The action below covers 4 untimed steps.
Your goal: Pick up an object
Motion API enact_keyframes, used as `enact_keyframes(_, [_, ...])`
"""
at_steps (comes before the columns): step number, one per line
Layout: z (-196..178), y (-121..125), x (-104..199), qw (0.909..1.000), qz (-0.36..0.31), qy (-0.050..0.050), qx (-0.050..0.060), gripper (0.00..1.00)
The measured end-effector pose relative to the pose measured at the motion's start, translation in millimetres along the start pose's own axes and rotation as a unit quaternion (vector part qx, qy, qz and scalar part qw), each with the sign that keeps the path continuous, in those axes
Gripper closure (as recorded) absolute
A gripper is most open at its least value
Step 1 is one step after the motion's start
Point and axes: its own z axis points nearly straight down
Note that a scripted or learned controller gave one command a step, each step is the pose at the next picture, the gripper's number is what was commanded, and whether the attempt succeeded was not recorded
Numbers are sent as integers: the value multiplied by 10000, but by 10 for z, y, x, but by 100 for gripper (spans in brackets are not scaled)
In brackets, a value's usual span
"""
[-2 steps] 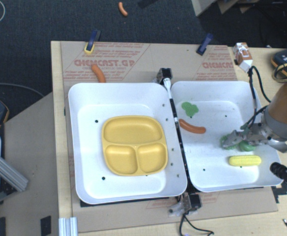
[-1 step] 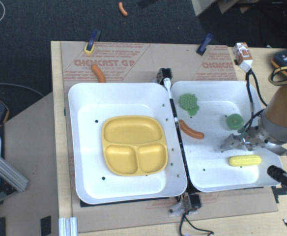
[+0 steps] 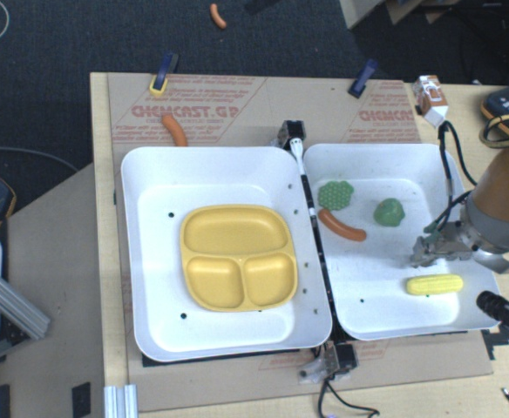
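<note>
The hand sits low in the right bin, near its right wall, and whether it is open or closed I cannot tell. Just below it lies a yellow corn cob, close to the hand but apart from it. To the left, a green ball rests mid-bin, then a sausage and a green broccoli piece beside the bin's left wall. The left bin holds a yellow divided plate. Another sausage lies on the desk behind that bin.
</note>
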Motion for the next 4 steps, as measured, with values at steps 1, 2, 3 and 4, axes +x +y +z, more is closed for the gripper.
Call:
enact_keyframes(1, [-458, 20, 72, 10000, -15, 6, -5, 100])
enact_keyframes(2, [-1061, -39, 79, 10000, -11, 2, -16, 100])
enact_keyframes(3, [-1209, -27, 76, 10000, -13, 6, -2, 100])
enact_keyframes(4, [-1278, 246, 489, 10000, -36, 15, -1, 100])
